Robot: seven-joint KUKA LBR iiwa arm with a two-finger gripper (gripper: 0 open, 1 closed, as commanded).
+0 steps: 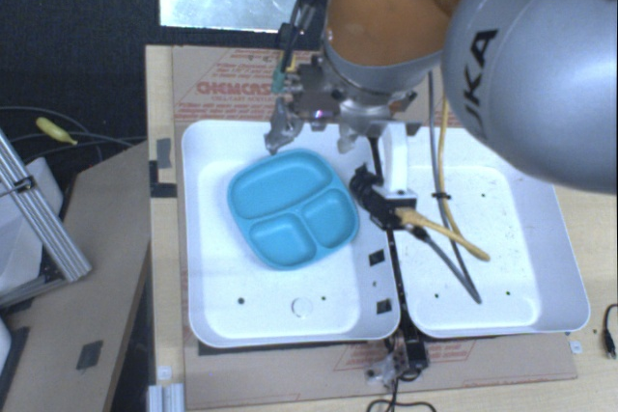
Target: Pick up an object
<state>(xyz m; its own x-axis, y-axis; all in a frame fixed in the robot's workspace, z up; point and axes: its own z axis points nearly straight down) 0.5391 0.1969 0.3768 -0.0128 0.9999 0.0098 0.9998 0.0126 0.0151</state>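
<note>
A blue plate (290, 207) with three compartments lies flat in the left white bin (222, 304), toward its far half. My gripper (309, 145) hangs over the plate's far rim, at the back of that bin. It is open, and its two fingers (274, 138) straddle the plate's far edge with nothing between them. The wrist and the big grey arm hide the bin's far wall behind the gripper.
The right white bin (521, 294) sits alongside, sharing a middle ridge with the left one. Both rest on a cardboard sheet (222, 82). An aluminium frame (39, 227) stands off the bench at the left.
</note>
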